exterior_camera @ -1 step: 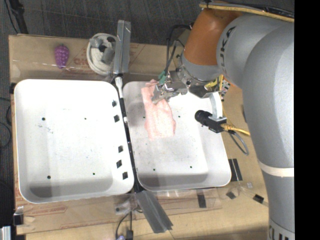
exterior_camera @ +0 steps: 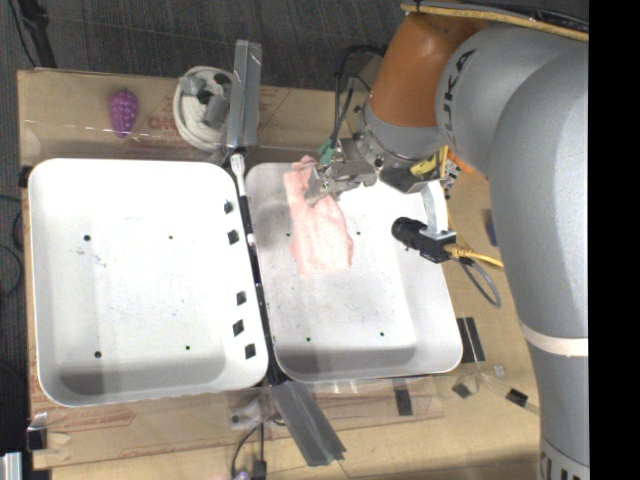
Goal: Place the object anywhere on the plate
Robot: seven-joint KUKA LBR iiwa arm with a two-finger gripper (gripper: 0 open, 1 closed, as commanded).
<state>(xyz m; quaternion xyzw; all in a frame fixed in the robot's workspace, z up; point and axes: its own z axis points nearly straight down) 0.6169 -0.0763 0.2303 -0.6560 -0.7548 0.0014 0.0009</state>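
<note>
A pale pink, soft-looking object [exterior_camera: 320, 230] lies in the far half of the right bin [exterior_camera: 400, 338], stretched from the back wall toward the middle. Its outline is blurred. My gripper [exterior_camera: 333, 176] hangs over the object's far end, at the bin's back edge, and seems to touch its top. The wrist hides the contact point. I cannot make out a plate as such.
The left bin [exterior_camera: 130, 278] sits beside the right one, with a grey bar [exterior_camera: 243, 118] and black clips [exterior_camera: 240, 298] along the divide. A purple grape-like toy [exterior_camera: 123, 110] and a white cable coil [exterior_camera: 203, 103] lie behind the left bin. The arm's body [exterior_camera: 540, 168] covers the right side.
</note>
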